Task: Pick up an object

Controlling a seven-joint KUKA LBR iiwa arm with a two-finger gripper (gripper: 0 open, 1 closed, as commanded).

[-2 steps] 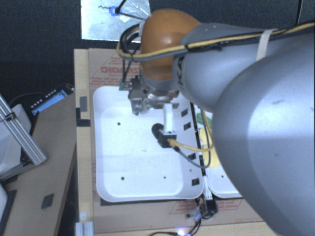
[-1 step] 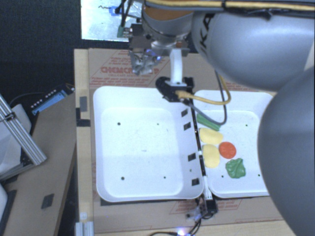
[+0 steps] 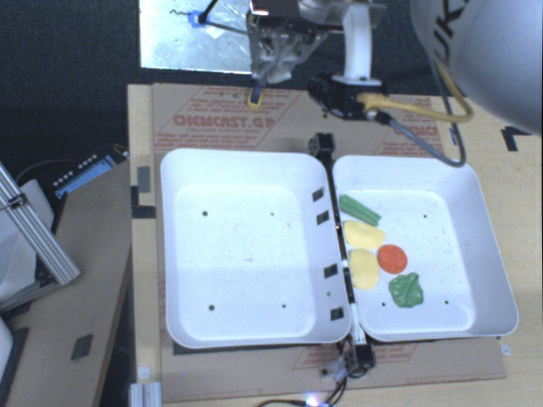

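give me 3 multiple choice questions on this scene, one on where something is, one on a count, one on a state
1. Where do the toy foods lie?
A. in the left bin
B. in the right bin, near its left wall
C. on the cardboard behind the bins

2. How many yellow pieces are there?
A. one
B. two
C. four

3. What is the gripper doing?
A. hanging above the cardboard behind the bins
B. pressing on the orange disc
C. resting in the right bin

Key: B, the green stick, orange disc and green leafy piece all sit in the right bin. B, two yellow pieces. A, the gripper is up by the cardboard.
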